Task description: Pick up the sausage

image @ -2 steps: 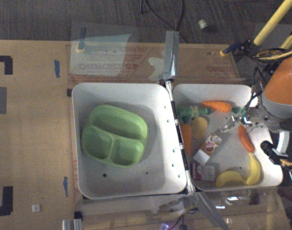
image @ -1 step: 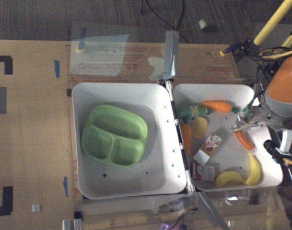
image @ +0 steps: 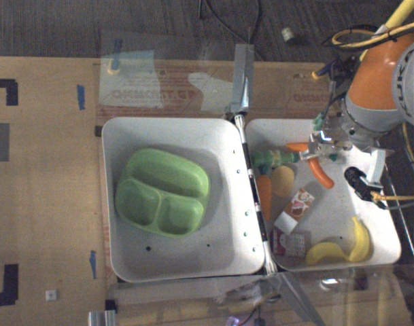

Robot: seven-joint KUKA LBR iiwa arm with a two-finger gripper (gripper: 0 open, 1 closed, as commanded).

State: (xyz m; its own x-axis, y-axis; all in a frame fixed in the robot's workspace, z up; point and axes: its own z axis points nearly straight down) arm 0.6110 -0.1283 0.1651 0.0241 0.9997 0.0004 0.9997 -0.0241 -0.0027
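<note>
The grey arm (image: pixel 387 80) with its orange band is reaching in from the right and hanging over the far part of the right bin (image: pixel 390 240). Its pincer (image: pixel 320 149) is sitting low over that bin, just beside the sausage (image: pixel 321 174). Whether the pincer is open or closed cannot be told from this slanted view, since the metal parts are blurring together. The sausage, an orange-red curved piece, is lying on the bin floor near the middle of the right bin, its far end running up under the pincer; nothing is showing it clamped.

Around it, a small orange piece (image: pixel 296 147) is lying at the far side, next to a green bottle-shaped item (image: pixel 271 158) by the bin's left wall. A carrot (image: pixel 264 194) is lying along that wall, with a pale yellow rounded item (image: pixel 283 180) just beside it. A small white and red carton (image: pixel 296 209) is lying nearer, and a dark red packet (image: pixel 290 242) is resting near the front edge. A banana (image: pixel 346 244) is curving along the near right corner.

The left bin (image: pixel 125 141) is holding a green divided tray (image: pixel 163 192), tilted slightly. Both bins are sitting side by side on the wooden bench (image: pixel 43 182).
</note>
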